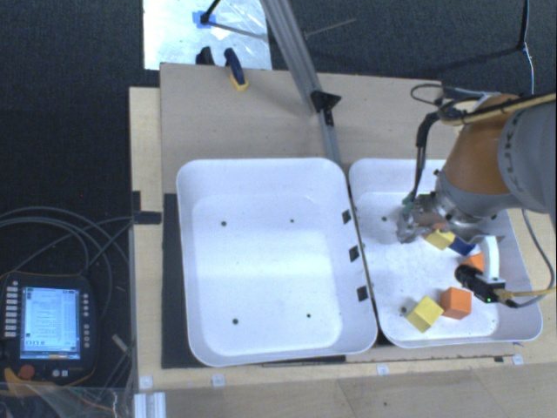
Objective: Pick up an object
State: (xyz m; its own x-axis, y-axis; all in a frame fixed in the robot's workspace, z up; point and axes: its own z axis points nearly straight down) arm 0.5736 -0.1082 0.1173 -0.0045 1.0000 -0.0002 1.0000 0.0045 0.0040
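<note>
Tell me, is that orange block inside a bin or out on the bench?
Inside. The orange block lies on the floor of the right bin, near its front corner, touching a yellow block.

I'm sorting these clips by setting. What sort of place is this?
Probably a robotics lab bench: two white bins side by side, a teach pendant with loose cables on dark carpet, and small coloured blocks for picking.

Even overhead light spread across the bench (261, 120), white bins (261, 259) nearly washed out, strong glare caught on the shiny sheet (183, 16) at top, soft shadow thrown under the arm (496, 159), dark floor (61, 103) left grainy, focus slightly soft throughout
</note>
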